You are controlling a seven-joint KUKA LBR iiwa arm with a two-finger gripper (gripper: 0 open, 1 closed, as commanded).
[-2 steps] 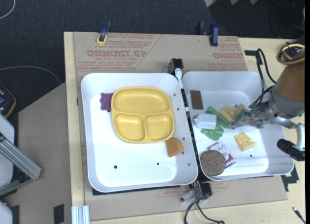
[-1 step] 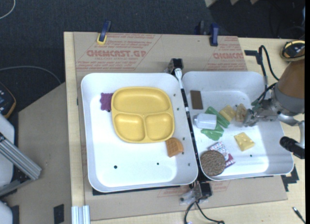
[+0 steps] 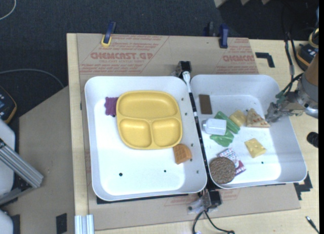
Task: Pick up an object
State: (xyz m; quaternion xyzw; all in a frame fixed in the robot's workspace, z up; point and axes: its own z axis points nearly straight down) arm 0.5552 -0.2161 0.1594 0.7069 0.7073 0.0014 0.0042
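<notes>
My gripper (image 3: 276, 110) reaches in from the right side of the scene and hangs over the right-hand white bin (image 3: 288, 147), close to that bin's outer wall. From this high, slanted angle the tip is a small grey cluster, and I cannot tell whether it is spread or closed, or whether it touches anything.

Just beside my gripper, toward the bin's middle, lies a pizza-slice toy (image 3: 257, 119). A little farther in that direction sit a pale yellow-green block (image 3: 236, 118), some green pieces (image 3: 221, 129) and a small white container (image 3: 214, 125), all bunched together. Nearer the camera from my gripper lies a yellow cheese wedge (image 3: 254, 147). Farther still that way, near the bin's front corner, a round brown cookie (image 3: 222, 169) rests on a red-and-white wrapper (image 3: 229, 156). A dark brown bar (image 3: 205, 104) lies by the wall this bin shares with its neighbour.

Well away from my gripper, across that shared wall, the left-hand white bin (image 3: 136, 182) holds a yellow divided tray (image 3: 149, 119) with three compartments. A purple item (image 3: 110, 106) pokes out from the tray's far edge, and an orange-brown chunk (image 3: 182, 153) sits just off the tray's corner nearest me.
</notes>
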